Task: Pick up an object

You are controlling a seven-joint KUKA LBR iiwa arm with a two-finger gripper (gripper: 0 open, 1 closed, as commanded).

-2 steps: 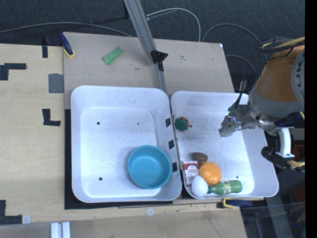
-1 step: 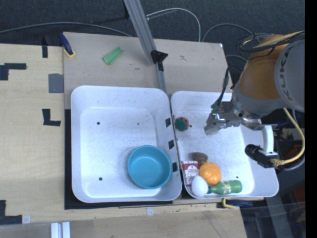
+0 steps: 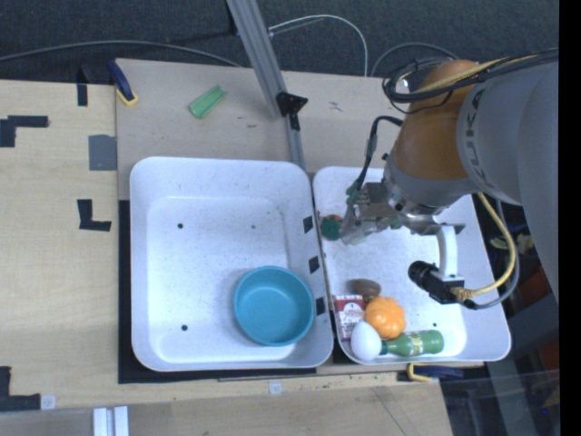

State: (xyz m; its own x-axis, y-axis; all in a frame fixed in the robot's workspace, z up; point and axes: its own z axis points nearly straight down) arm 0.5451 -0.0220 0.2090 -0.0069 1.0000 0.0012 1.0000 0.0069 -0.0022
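My gripper [image 3: 357, 221] hangs low over the upper left part of the right bin [image 3: 481, 330]. A small dark green object [image 3: 329, 228] lies right beside its tip, against the bin's left wall; whether they touch is unclear. Along the bin's front edge lie a brown lump [image 3: 366, 288], an orange [image 3: 385, 317], a white egg [image 3: 366, 341], a green bottle [image 3: 418, 342] and a red and white packet [image 3: 348, 310]. A blue bowl [image 3: 272, 305] sits in the left bin [image 3: 182, 189], at its front right.
A slanted metal pole [image 3: 263, 53] runs down to the bench behind the bins. A green block [image 3: 206, 102] and a blue and yellow clamp [image 3: 123, 84] lie on the bench at the back left. Cables loop beside the arm on the right.
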